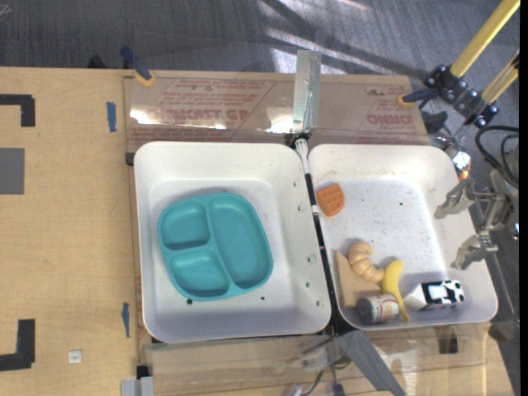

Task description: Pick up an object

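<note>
Pickable objects cluster in the lower right of the right bin point(412, 167).

The banana point(393, 284) lies with its long axis roughly up-down in the frame, touching a tan pastry point(361, 259) and a small can point(377, 308). A black-and-white toy point(442, 294) sits nearest the right edge and an orange piece point(331, 199) lies apart. The pincer's state cannot be told. A teal plate point(216, 244) occupies the left bin point(148, 221).

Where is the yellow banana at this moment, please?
The yellow banana lies in the right bin, near its front edge, between the beige croissant-like piece and the black-and-white toy.
</note>
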Controlling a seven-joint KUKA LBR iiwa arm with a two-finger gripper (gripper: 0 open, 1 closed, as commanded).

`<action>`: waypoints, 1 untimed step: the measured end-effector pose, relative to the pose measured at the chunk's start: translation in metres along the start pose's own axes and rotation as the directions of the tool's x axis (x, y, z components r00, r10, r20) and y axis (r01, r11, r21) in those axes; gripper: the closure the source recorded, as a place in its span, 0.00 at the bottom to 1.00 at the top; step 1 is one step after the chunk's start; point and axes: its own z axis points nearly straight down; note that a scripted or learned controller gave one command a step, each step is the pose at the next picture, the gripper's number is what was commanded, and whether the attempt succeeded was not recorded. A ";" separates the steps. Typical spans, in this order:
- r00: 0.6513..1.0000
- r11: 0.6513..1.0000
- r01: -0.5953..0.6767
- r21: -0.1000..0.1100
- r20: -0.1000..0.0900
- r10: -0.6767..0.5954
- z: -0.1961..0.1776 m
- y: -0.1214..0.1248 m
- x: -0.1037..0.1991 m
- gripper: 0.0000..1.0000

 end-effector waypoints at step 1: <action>0.923 0.923 -0.385 0.000 -0.003 0.385 0.066 0.002 -0.062 0.00</action>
